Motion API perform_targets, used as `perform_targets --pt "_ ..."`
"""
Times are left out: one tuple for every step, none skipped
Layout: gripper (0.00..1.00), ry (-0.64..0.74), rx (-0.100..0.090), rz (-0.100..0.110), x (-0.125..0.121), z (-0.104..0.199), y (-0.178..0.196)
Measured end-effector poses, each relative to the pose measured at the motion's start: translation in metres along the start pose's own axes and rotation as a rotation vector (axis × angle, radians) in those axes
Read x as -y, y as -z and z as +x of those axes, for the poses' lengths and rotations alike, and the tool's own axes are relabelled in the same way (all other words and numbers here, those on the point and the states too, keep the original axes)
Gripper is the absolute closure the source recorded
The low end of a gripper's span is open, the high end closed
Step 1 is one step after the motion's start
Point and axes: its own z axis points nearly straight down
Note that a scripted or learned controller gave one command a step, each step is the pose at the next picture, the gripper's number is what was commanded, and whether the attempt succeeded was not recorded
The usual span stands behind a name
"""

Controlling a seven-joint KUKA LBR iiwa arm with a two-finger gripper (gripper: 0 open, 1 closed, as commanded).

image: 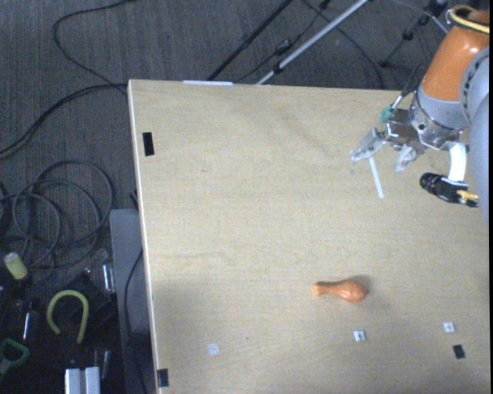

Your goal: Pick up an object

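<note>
The wide tan bench top is lying open across most of its span, offering free passage from its left edge through the middle. One orange pear-shaped object is lying alone toward the lower right, with bare surface all around it. Small black and white markers are sitting flat near the lower edge and blocking nothing. At the upper right, the gripper is hanging over the surface with a thin white stick slanting below it, and the arm is occupying that corner.
</note>
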Motion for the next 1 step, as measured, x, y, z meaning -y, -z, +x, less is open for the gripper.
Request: perform_targets --pt "0.00 0.264 -0.003 0.000 0.0044 0.0317 -0.0852"
